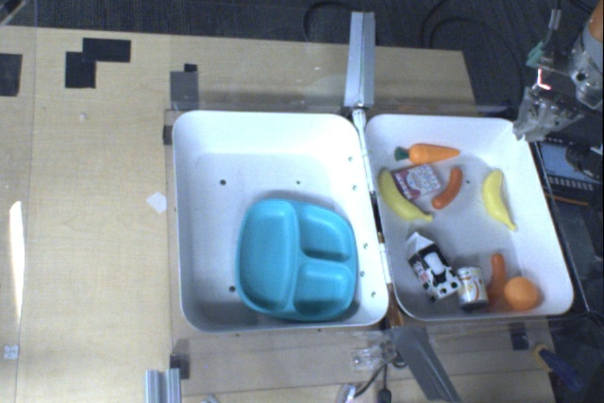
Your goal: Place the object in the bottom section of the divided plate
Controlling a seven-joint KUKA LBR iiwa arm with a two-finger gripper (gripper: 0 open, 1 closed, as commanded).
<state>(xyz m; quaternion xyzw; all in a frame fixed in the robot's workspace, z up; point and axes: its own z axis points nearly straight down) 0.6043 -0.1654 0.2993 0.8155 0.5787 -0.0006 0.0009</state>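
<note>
Blue divided plate (297,260) in left bin, gripper (540,113) well apart

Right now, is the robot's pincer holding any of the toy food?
Nothing is held. The pincer hangs by the right bin's top right corner, with no toy between its fingers. The blue plate holds nothing yet.

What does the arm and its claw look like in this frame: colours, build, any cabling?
At the right edge, above the right bin, the claw is a pale grey, metallic-looking assembly with thin light fingers pointing down. The block above it is light grey with darker fittings and a small red spot. A dark cable curves up from it, and a sliver of orange shows at the top corner. Finer detail is too blurred to tell.
</note>
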